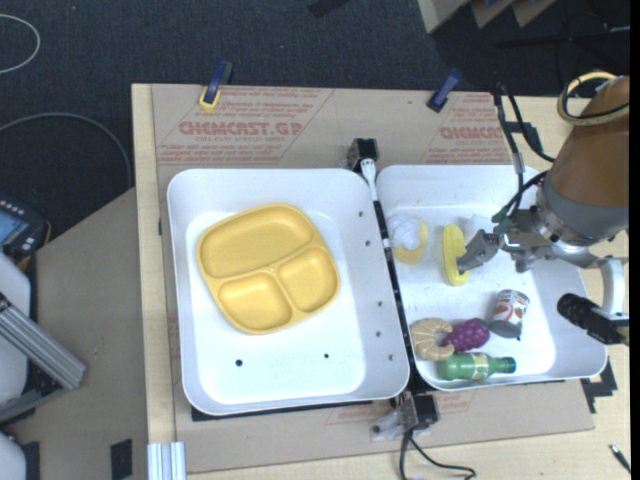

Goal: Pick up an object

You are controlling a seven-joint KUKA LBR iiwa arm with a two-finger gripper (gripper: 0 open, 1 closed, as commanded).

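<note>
Green bottle (pixel 477 367) is lying nearest, along the right bin's (pixel 560 193) near wall, long axis running left-right, cap pointing right. Purple grapes (pixel 467 334) and a tan cookie-like piece (pixel 430 336) are sitting just beyond it; a small can (pixel 509 309) is lying to the right. Yellow banana (pixel 454 253) is lying lengthwise near-to-far. Gripper (pixel 474 255) is hovering at the banana, fingers apart, gripping nothing. Yellow divided plate (pixel 266 266) is occupying the left bin (pixel 185 318). Cardboard (pixel 300 123) is reading "CHEMCAST".
</note>
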